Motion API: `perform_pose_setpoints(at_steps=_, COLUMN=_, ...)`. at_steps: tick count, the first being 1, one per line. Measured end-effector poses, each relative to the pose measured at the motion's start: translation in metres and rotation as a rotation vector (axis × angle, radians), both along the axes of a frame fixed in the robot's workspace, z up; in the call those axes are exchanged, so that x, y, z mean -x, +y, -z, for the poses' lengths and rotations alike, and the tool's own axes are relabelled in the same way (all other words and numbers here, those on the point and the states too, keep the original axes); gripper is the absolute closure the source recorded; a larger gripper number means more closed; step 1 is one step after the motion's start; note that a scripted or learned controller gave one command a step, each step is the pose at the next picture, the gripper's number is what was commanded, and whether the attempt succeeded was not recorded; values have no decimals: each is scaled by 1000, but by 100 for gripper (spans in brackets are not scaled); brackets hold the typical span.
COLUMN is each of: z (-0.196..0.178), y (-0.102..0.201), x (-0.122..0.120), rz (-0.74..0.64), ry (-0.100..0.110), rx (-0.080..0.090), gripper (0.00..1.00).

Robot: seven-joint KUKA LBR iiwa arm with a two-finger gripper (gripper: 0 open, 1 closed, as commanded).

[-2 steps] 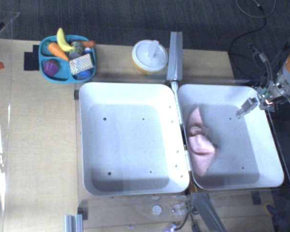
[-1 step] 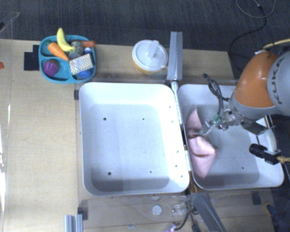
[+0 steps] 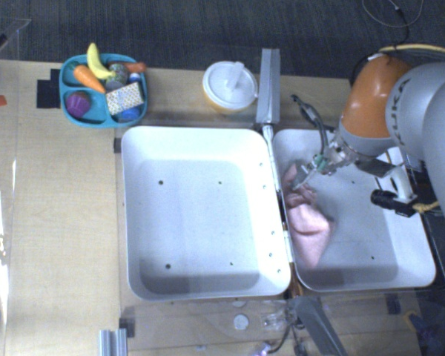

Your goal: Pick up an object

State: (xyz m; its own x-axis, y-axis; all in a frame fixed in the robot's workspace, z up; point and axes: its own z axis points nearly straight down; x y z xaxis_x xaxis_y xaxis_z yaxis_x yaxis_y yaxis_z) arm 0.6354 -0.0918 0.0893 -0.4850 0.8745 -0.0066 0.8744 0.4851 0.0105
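One pink cloth (image 3: pixel 308 227), two bins (image 3: pixel 200 284)

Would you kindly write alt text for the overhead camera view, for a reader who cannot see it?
A grey robot arm reaches from the right into the right white bin, its tool just above a crumpled pink cloth lying by the bin's left wall. Behind the left white bin sit a blue tray of toy food and a white lidded cup.

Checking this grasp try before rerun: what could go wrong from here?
1. The pink cloth lies against the right bin's left wall, so the gripper may strike the wall.
2. The cloth is soft and bunched; the gripper may catch just a fold that slips out on lift.
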Motion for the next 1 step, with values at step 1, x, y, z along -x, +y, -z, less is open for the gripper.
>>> perform_pose_setpoints(at_steps=1, z=-99, y=46, x=-16, rz=28, ry=1, rx=-1, gripper=0)
